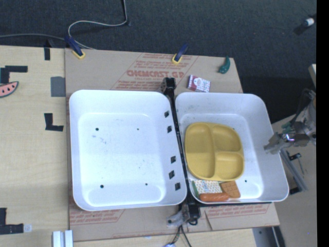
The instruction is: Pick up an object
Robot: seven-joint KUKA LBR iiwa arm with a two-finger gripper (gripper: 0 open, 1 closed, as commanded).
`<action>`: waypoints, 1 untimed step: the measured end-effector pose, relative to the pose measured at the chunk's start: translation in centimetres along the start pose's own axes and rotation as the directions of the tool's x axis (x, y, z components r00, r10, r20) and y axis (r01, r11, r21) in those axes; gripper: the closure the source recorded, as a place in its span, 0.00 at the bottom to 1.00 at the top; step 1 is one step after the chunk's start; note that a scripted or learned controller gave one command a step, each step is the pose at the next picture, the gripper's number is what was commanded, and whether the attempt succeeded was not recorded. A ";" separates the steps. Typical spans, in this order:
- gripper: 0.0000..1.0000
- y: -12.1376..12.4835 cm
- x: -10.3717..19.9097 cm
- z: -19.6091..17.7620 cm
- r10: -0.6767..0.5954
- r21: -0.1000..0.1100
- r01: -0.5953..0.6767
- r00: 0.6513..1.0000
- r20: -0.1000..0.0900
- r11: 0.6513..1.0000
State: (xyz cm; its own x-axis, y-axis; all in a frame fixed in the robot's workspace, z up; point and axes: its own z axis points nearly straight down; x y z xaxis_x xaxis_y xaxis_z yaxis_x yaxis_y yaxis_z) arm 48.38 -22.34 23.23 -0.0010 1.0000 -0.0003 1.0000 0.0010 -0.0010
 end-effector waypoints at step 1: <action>1.00 0.0 3.4 0.9 0.000 0.000 0.000 1.000 0.000 1.000</action>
State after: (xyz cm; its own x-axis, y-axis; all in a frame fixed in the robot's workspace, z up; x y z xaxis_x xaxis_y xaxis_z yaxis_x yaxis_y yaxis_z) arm 48.41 -18.96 22.37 -0.0015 1.0000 0.0001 1.0000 0.0015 -0.0007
